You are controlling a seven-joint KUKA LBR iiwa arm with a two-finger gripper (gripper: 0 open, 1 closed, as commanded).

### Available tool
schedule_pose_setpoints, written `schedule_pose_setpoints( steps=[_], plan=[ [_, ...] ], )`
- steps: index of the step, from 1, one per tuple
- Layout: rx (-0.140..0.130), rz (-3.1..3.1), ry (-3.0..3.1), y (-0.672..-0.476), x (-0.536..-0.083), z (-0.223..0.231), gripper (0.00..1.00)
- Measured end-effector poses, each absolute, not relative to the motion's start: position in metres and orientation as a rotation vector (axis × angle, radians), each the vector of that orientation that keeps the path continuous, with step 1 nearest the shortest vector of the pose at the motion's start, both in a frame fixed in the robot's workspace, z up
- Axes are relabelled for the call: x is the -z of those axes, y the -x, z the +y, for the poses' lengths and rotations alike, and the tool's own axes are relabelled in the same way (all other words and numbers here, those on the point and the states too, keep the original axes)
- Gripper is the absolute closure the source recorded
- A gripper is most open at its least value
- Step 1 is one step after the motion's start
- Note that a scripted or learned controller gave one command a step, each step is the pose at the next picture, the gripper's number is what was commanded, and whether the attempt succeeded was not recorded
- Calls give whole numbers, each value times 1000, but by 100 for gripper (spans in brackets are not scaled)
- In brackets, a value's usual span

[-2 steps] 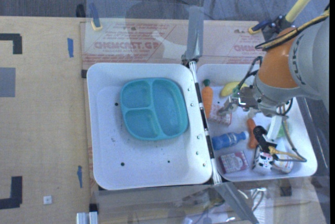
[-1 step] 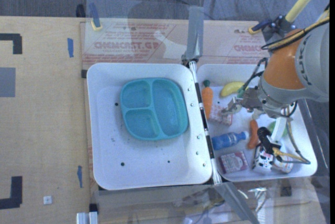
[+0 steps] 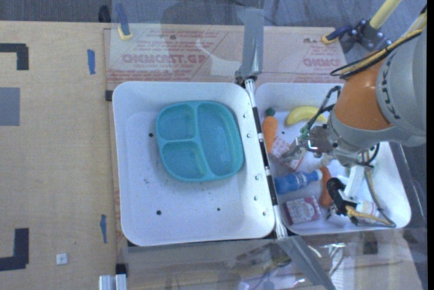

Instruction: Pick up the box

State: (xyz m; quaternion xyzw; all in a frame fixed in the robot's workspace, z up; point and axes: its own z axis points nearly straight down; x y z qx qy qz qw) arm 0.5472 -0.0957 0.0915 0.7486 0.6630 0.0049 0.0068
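The box (image 3: 303,209), small and pinkish-red with a pale label, lies flat at the near edge of the right bin (image 3: 400,204). My gripper (image 3: 296,153) reaches in from the right and hangs low over the middle of that bin, above and apart from the box. A blue bottle (image 3: 296,181) lies between the gripper and the box. The arm's grey and orange wrist (image 3: 359,116) covers the bin's right half.
An orange carrot (image 3: 270,133) and a yellow banana (image 3: 303,114) lie at the far side of the right bin. A small orange item (image 3: 325,190) sits right of the bottle. The left bin (image 3: 135,207) holds a teal divided plate (image 3: 200,141).
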Motion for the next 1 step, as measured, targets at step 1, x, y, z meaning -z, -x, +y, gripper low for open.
schedule_pose_setpoints(
  steps=[1],
  plan=[
    [-27,2070,-2343,-550,-104,-95,100]
  ],
)
